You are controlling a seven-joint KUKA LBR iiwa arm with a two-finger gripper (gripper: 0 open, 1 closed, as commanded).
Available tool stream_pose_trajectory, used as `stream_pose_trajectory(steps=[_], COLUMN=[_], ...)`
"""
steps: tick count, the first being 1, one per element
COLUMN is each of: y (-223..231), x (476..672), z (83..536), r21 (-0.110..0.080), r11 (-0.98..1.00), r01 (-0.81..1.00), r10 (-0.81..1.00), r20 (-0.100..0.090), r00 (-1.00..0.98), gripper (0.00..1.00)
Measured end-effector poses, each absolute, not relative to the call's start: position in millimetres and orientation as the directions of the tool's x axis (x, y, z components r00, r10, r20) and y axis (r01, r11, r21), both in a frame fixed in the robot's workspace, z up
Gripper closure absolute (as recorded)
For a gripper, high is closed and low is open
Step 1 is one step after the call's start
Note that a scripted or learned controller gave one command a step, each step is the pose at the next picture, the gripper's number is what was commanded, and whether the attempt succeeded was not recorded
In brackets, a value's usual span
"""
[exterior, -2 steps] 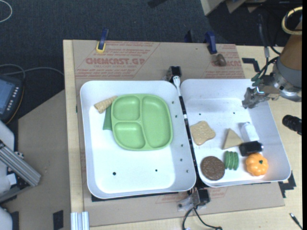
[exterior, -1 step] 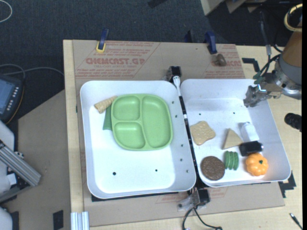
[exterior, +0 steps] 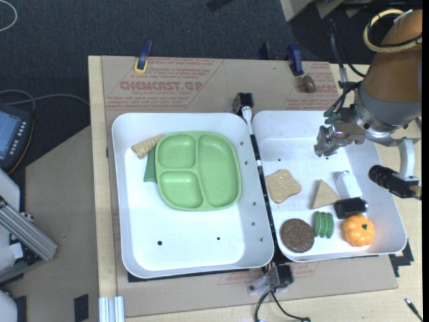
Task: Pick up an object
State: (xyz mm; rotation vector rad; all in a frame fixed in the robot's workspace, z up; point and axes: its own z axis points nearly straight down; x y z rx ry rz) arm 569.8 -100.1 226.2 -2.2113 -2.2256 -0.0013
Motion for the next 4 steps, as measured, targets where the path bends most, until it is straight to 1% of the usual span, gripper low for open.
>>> stream_pose_trajectory(steps=[1, 2, 3, 4], y=[-41, 5, 22, 14], x=[557.6, 532.4, 545.9, 535.1], z=[234, 221, 229, 232], r21=[-0.002, -0.005, 0.003, -0.003], r11=[0.007, 0.005, 0.003, 0.000], r01=[1.000, 1.000, 1.000, 1.000], r10=[1.000, 1.000, 1.000, 1.000], r20=[0.004, 0.003, 0.000, 0.001], r00=[-0.007, -0.005, -0.003, 0.000], gripper=[1.00, 1.00, 1.00, 1.00])
